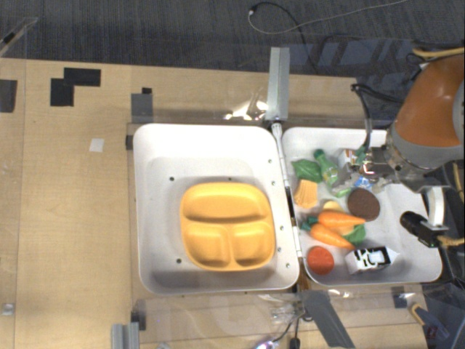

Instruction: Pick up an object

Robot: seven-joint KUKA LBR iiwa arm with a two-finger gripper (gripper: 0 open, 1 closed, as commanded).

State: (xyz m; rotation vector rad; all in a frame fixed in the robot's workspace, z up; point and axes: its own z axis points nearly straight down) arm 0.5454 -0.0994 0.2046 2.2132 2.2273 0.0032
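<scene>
My gripper [359,167] reaches in from the right, low over the back of the right bin [414,271]. Directly beneath and beside it lie a green leafy toy [308,169] and a small green-and-white piece [341,177]. A brown round disc [363,204] sits just in front of the gripper. Further forward lie two orange carrots [336,225] with green tops, a yellow wedge [307,193], a red tomato [320,259] and a white block with black markings [370,258]. I see nothing held in the gripper.
The left bin [156,195] holds a yellow divided plate [227,224]. A metal post [278,86] stands behind the wall between the two bins. The grey arm with its orange band [434,100] hangs over the right bin's back right corner.
</scene>
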